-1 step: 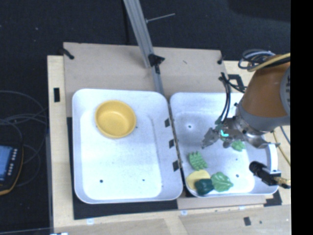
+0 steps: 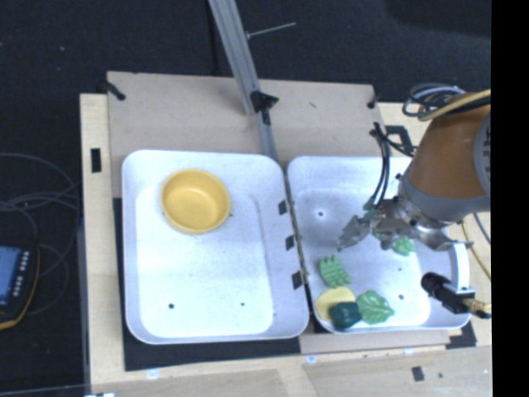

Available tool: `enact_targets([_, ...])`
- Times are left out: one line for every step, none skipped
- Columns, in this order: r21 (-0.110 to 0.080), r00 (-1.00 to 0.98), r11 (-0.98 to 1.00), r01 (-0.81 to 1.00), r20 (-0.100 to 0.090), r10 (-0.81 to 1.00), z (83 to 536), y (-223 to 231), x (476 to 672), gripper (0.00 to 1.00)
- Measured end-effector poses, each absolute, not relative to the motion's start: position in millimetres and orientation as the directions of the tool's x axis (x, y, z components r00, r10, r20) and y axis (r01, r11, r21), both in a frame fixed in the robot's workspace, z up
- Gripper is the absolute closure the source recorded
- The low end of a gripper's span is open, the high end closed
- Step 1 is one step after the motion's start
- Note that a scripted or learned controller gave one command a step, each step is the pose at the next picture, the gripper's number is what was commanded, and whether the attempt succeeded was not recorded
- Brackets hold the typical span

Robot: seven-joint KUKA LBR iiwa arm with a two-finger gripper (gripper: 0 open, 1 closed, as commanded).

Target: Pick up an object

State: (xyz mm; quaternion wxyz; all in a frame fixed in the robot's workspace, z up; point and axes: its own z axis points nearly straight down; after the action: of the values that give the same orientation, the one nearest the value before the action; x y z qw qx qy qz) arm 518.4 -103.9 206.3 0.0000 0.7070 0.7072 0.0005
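Gripper: over right bin, finger spread indiscernible; nearest item, ridged green block, lies just below-left toward bin's near edge, long axis roughly diagonal

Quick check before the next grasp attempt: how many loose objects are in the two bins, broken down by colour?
Yellow: 2, the yellow bowl in the left bin and a yellow piece in the right bin.
Light green: 3, a ridged green piece, a green leaf-shaped piece, and a small green piece by the end effector.
Dark teal: 1, a teal block.
Total: 6
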Motion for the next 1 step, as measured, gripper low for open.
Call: enact_targets([-0.004,0.002,-0.002,1.000,0.000,1.000,156.0,-114.3,520.1,0.00])
